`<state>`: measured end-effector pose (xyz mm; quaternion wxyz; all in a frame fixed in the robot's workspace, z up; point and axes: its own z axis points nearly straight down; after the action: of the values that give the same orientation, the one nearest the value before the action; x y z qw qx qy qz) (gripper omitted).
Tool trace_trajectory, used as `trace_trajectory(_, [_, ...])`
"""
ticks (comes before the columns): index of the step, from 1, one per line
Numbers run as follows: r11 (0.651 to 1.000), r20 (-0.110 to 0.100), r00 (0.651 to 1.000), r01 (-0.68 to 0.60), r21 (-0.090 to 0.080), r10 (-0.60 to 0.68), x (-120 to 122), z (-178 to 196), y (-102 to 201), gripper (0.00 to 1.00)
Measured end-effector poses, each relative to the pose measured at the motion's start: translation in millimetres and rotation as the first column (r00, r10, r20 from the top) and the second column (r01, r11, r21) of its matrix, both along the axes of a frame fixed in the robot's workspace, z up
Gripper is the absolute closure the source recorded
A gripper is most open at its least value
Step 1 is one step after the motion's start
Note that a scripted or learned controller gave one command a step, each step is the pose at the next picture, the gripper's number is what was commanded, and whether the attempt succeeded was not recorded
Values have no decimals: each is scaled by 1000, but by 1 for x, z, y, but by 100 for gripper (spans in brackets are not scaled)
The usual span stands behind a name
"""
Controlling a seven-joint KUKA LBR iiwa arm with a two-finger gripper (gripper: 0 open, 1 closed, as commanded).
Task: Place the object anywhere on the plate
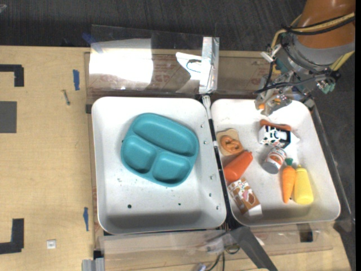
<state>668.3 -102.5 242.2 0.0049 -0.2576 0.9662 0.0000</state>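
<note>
Nearest in the right bin (327, 205) lies a brown-and-white packet (244, 196), with a yellow piece (303, 186) and an orange carrot (288, 180) side by side to its right. Farther in come a red-orange piece (237, 165), a small can (274, 160), a round brown cookie-like item (229, 142) and a black-and-white carton (274, 134). The left bin (107, 202) holds the teal divided plate (160, 148), bare. The gripper (274, 99) hangs over the right bin's far edge; whether it is open cannot be told.
</note>
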Motion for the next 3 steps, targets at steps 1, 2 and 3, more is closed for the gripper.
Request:
trace_trajectory(1, [982, -3, 982, -187, -2, 187, -50, 28, 19, 100])
trace_trajectory(2, [826, 4, 826, -564, -9, 564, -47, 122, 54, 100])
trace_trajectory(3, [777, -5, 777, -630, -2, 630, -71, 83, 69, 100])
